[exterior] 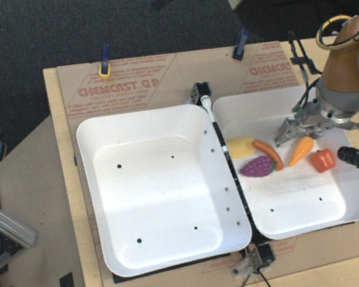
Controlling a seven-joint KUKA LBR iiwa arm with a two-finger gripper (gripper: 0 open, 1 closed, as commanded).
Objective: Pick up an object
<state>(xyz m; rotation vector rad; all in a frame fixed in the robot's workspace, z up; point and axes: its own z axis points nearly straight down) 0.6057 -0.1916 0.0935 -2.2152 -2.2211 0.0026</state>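
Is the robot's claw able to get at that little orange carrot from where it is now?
Probably yes. The gripper hangs over the right bin, just above the carrot, and nothing covers the carrot. The red pepper and the sausage lie close on either side, so the claw might bump them.

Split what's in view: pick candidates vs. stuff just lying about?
Pick candidates, all in the right bin:
yellow item
sausage
purple grapes
carrot
red pepper
The gripper sits over the bin just above the carrot.

Lying about:
left bin
cardboard sheet
yellow clamp
blue clamp
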